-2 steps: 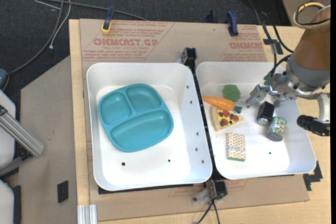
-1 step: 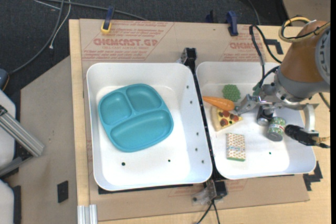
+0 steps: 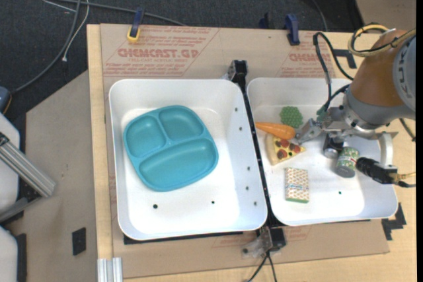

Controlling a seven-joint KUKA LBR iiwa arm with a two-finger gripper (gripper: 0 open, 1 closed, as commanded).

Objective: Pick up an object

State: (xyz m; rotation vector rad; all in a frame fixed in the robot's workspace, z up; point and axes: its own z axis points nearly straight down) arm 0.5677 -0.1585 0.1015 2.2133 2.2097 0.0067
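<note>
The arm comes in from the right side and its gripper (image 3: 305, 133) is low in the right bin (image 3: 317, 208), just beside the toy carrot (image 3: 275, 130) and the pizza slice (image 3: 285, 150). I cannot tell if the gripper is apart or together, bc the metal parts are small and mixed w/ the things under them; nothing is clearly held in it. The nearest candidates for picking are the carrot and the pizza slice, which touch or overlap each other near the left wall of this bin. Both look like light plastic play food, stiff, prob. a bit slippery. The carrot is long and thin and lies approx. crosswise, so I think the best hold is across its middle, not at the pointed end where it can slide out. The pizza slice is flat, so it is harder to take from above; an edge would be needed. Also in this bin: a green broccoli-like piece (image 3: 291, 116), a small can (image 3: 345, 162) lying near the wrist, round so it may roll, and a patterned flat packet (image 3: 297, 184) closer to the front. The left bin (image 3: 132, 208) carries a teal divided plate (image 3: 172, 147), well apart from the gripper.
</note>
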